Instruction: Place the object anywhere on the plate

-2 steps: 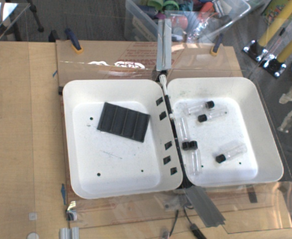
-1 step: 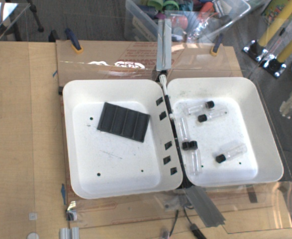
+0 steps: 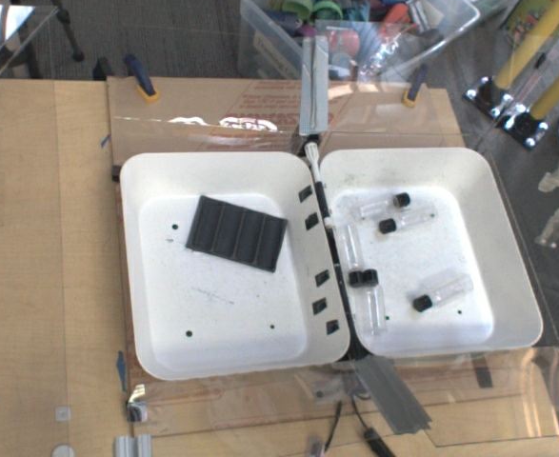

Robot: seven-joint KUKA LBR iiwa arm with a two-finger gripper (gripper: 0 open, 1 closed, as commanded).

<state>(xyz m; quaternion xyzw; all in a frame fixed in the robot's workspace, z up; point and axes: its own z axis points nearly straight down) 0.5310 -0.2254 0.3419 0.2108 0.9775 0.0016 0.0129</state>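
Vial [image 3: 441, 293] in R bin [image 3: 508, 255] lies cap lower-left, plate [image 3: 236, 233] in L bin [image 3: 155, 341]; claw state can't tell.

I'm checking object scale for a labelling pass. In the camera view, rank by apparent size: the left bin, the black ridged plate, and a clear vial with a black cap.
1. left bin
2. black ridged plate
3. clear vial

Plate [image 3: 236, 233] in left bin [image 3: 155, 346]; vials [image 3: 393, 219] in right bin [image 3: 508, 293].

I count: white bins [image 3: 165, 184] – 2 | dark ridged plate [image 3: 236, 233] – 1 | clear vials with black caps [image 3: 393, 203] – about 5
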